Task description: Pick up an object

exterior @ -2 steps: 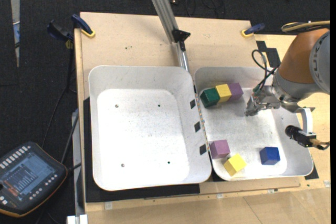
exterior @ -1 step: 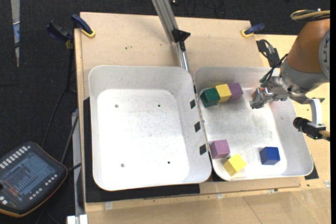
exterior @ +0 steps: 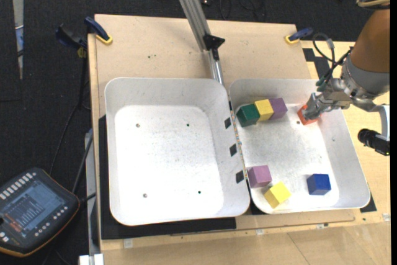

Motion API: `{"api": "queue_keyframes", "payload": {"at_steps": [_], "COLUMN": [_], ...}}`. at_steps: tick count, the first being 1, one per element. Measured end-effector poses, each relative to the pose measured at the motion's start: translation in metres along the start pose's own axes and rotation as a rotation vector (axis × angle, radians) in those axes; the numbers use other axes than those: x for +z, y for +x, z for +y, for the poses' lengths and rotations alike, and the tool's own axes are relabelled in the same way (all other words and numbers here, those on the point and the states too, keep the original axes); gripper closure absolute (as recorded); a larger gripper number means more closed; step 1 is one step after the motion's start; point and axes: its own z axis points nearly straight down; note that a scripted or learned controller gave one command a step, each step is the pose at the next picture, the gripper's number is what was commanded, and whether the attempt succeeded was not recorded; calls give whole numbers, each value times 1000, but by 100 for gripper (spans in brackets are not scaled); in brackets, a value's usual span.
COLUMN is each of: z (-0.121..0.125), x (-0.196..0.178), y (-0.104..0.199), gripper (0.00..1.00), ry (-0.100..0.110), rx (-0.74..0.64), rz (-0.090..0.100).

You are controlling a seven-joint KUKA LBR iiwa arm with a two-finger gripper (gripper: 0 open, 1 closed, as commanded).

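Note:
In the right bin (exterior: 347,152), an orange block (exterior: 307,115) lies near the far right, partly hidden by my gripper (exterior: 315,107), which sits right on top of it. Green (exterior: 248,113), yellow (exterior: 264,109) and purple (exterior: 278,107) blocks stand in a row touching each other at the bin's far side, left of the gripper. Near the front lie a second purple block (exterior: 259,174), a second yellow block (exterior: 277,193) and a blue block (exterior: 318,184).
The left bin (exterior: 118,133) sits beside the right one, and their rims meet at the middle. A metal pole (exterior: 189,0) slants across the back of the bench. A teach pendant (exterior: 31,211) lies at the lower left, off the bench.

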Motion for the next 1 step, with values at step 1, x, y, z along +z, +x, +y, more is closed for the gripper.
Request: {"api": "queue_keyframes", "payload": {"at_steps": [1], "z": [2], "x": [-54], "y": [0], "gripper": [100], "ry": [-1], "rx": [0], "rz": [-1]}}
